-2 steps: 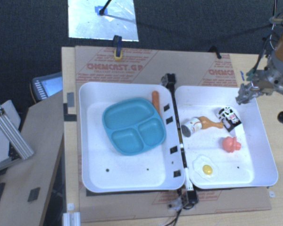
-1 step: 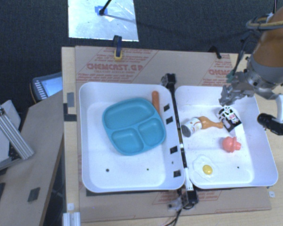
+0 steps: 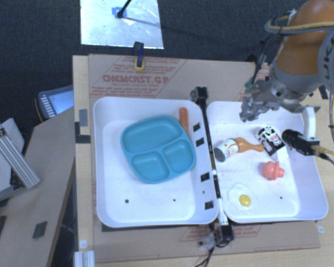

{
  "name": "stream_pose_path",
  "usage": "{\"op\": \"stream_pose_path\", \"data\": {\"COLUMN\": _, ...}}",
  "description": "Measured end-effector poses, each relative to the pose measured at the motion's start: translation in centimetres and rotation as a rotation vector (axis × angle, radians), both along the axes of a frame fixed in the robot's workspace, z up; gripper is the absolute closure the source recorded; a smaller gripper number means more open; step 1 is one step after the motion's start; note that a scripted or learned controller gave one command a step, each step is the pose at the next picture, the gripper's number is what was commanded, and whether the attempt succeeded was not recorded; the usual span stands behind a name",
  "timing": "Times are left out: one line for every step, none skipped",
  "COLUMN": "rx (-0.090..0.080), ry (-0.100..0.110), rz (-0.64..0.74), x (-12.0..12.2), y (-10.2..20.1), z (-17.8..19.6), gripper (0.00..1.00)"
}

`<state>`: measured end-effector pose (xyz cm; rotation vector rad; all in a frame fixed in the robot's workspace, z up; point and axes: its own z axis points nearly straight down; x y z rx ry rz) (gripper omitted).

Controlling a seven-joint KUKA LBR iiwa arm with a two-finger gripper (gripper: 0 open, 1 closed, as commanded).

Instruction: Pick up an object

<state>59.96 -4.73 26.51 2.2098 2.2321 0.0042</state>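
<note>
My gripper (image 3: 248,113) hangs over the back part of the right bin (image 3: 312,204), with bare white floor under it. In front of it lie a tan bottle-shaped toy with a white end (image 3: 237,146) and a small black-and-white cow toy (image 3: 268,135). Further forward sit a pink toy (image 3: 273,171) and a fried-egg toy (image 3: 241,197). None of these touches the gripper.
The left bin (image 3: 108,199) holds a blue divided plate (image 3: 157,148), with an orange stick-shaped toy (image 3: 183,120) beside its back right edge. A black-clipped divider (image 3: 207,149) runs between the bins. Cardboard lies under both bins.
</note>
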Motion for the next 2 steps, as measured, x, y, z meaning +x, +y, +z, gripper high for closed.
{"op": "stream_pose_path", "data": {"rx": 0.000, "ry": 0.001, "rz": 0.000, "x": 1.1, "y": 5.7, "z": -1.8, "gripper": 1.00}}
{"op": "stream_pose_path", "data": {"rx": 0.000, "ry": 0.000, "rz": -0.001, "x": 1.8, "y": 10.8, "z": -1.5, "gripper": 1.00}}
